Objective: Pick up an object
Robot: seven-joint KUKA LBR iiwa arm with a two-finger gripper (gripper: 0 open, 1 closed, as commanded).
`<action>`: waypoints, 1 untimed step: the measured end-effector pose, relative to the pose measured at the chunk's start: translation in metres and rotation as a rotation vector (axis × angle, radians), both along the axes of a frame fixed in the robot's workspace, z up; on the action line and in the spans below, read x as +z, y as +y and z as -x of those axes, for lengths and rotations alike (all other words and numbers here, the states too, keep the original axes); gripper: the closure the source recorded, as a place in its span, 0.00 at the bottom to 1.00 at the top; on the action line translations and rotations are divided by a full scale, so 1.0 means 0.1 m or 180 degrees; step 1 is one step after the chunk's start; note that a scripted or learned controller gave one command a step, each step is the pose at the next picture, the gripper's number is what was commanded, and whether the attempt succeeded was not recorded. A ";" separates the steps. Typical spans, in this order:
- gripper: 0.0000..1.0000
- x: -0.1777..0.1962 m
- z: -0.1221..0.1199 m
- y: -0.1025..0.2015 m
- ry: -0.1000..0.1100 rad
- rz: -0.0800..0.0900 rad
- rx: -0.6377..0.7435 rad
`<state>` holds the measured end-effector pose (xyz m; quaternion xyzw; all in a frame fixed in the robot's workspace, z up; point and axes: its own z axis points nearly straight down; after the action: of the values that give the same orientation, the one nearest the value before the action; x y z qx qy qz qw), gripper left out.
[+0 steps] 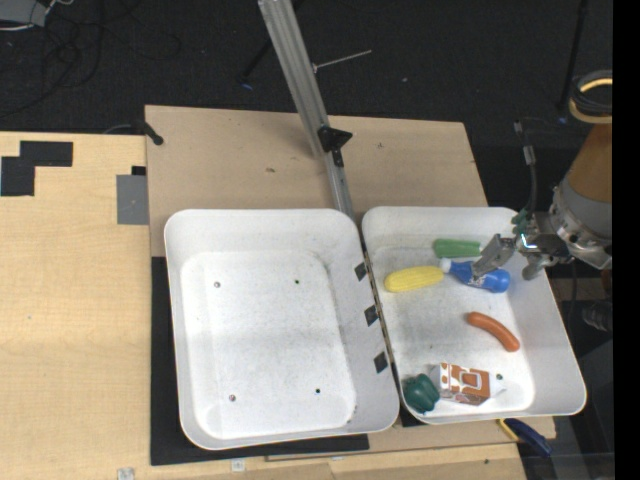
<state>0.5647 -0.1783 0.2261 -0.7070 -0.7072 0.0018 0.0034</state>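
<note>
The arm reaches in from the right, and the gripper (497,256) hangs over the far right part of the right bin (560,383), its tip just above the blue object (482,277). That object lies touching the white end of the yellow corn (413,280), with the green piece (457,248) just beyond. The step in hand looks like the approach to a grasp; nothing is seen held. Whether the gripper is spread or closed cannot be told (it is small and dark against the bin). The next move calls for a straight descent onto the blue object without nudging its neighbours. The orange sausage (493,330) and small carton (466,383) lie nearer.
</note>
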 end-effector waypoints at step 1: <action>0.00 0.03 -0.01 0.00 -0.0015 0.0004 -0.0002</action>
<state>0.5656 -0.1787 0.2286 -0.7072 -0.7070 0.0005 0.0013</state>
